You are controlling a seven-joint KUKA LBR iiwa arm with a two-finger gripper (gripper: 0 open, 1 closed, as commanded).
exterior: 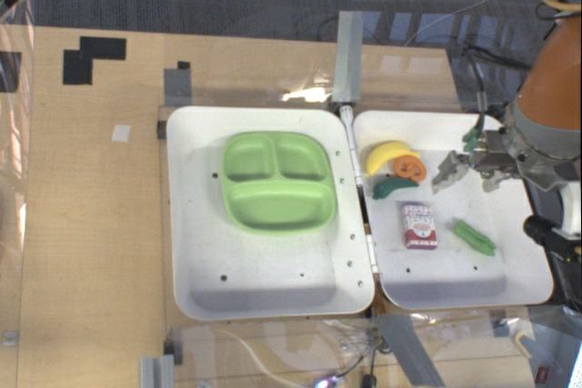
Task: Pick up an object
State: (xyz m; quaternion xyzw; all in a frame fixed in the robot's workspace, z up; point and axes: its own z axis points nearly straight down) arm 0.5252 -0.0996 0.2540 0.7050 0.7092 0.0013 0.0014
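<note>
While arm reaches leftward over right bin, fingers spread, gripping nothing

Matt green plastic tray, smooth white plastic bins, pale wood-look bench, printed carton

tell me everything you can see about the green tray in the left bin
The green tray is a light green divided plate, seemingly plastic, a rounded rectangle with raised rims. It has three compartments: two smaller ones along the far side and one wide one along the near side, with nothing lying in any of them. It lies flat and upright, slightly skewed, near the middle of the left bin, resting on that bin's white floor. Nothing else touches it.
</note>
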